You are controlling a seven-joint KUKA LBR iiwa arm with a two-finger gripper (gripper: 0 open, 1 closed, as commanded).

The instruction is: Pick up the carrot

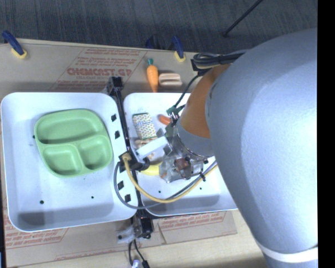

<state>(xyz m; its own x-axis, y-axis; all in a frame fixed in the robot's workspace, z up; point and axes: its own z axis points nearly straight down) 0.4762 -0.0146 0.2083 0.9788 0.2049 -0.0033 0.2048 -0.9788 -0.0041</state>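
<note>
The carrot [151, 77], orange with a green top, lies on the cardboard just behind the right bin's [212, 202] far rim, outside both bins. My gripper [176, 169] is down inside the right bin near its middle, well in front of the carrot and apart from it. The grey arm and its orange band cover most of that bin's right side.
A tan block [170, 80] lies right of the carrot. In the right bin are a patterned packet [144, 125], a small red-orange piece [164, 119] and a yellow thing [150, 171] beside the gripper. A green divided plate [72, 142] sits in the left bin [22, 205].
</note>
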